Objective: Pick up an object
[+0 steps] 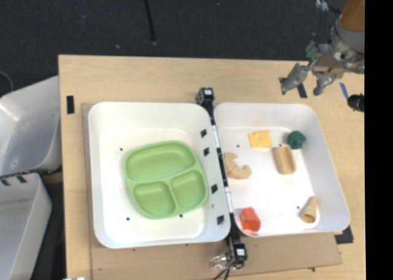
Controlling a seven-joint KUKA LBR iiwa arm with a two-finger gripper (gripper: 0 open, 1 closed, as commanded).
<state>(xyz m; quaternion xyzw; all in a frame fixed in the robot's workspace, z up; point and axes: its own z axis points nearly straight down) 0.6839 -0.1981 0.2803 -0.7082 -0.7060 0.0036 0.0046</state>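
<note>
You are looking at several loose objects lying in the right bin [328,168], any of which could be picked. A yellow block [260,139] is sitting toward the bin's 12 o'clock side, and a dark green ball [296,139] is resting near it at its 3 o'clock. A tan cylinder [284,160] is lying just at the ball's 7 o'clock, close enough that you cannot tell whether the two are touching. A pale croissant-shaped piece [235,167] is lying toward the bin's 9 o'clock edge, beside the divider between the bins. A red block [249,220] is sitting in the corner at the bin's 7 o'clock, and a tan cone [309,210] is lying tilted toward 5 o'clock, near the outer rim.

The gripper [309,85] is hanging outside the bin, above the bench [153,79], beyond the bin's 1 o'clock corner and well apart from every object. Its two fingers are standing spread wide with nothing between them. The arm [350,18] is coming in from the 3 o'clock side of the view, its orange band showing above the wrist.

In the left bin [107,211], a green divided plate [166,178] with three compartments is lying flat near the middle.
</note>
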